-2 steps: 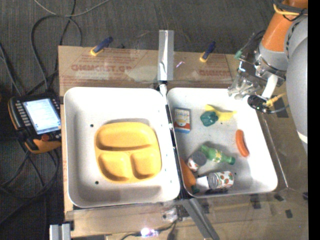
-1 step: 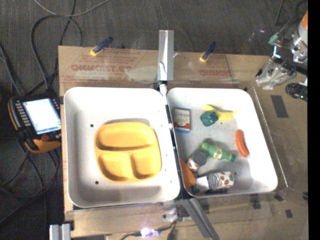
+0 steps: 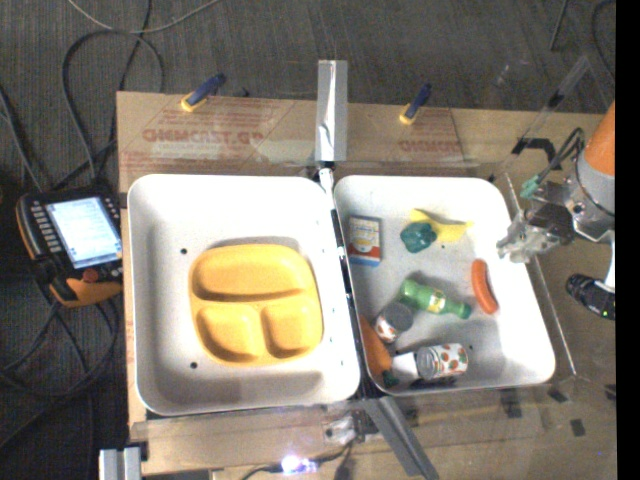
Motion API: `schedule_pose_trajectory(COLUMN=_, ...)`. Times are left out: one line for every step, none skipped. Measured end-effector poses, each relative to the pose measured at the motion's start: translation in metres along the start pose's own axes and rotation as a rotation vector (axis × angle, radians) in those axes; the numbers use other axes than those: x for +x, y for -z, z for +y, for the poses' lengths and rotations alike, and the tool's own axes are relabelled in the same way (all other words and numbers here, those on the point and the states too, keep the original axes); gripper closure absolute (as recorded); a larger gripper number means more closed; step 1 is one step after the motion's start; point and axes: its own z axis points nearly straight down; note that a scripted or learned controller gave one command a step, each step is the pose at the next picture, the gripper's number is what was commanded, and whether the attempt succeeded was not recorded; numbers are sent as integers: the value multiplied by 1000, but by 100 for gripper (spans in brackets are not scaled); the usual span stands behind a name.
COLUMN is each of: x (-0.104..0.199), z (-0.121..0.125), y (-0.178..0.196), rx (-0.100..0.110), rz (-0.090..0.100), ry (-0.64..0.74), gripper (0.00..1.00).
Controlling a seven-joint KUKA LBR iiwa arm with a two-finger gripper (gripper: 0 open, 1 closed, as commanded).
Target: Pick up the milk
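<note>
Arm [image 3: 600, 168] cut off at right edge; gripper [image 3: 522, 240] blurry over right bin's [image 3: 520, 363] right rim, finger state can't be told, nothing seen held. Milk [image 3: 364, 238] lies at the bin's upper left, by the divider. Also there: green bottle [image 3: 435, 299], can [image 3: 441, 360], sausage [image 3: 484, 286], banana [image 3: 445, 226]. Left bin [image 3: 160, 368] has 1 yellow tray [image 3: 258, 300]. Open floor around the milk.

Dark grey carpet [image 3: 250, 28] strewn with cables [image 3: 100, 28] surrounds the bench [image 3: 250, 133].

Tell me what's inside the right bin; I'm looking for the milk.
The right bin holds a milk carton, green bottle, can, sausage, banana. The carrot is partly hidden by the rim.
</note>
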Motion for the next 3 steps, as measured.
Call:
schedule_pose_trajectory(x=102, z=-50, y=-57, rx=2, rz=1, ry=40, gripper=100)
schedule_pose_trajectory(x=96, z=3, y=86, rx=-4, rz=-2, ry=70, gripper=100)
schedule_pose_trajectory(x=96, z=3, y=86, rx=-3, rz=-2, ry=69, gripper=0)
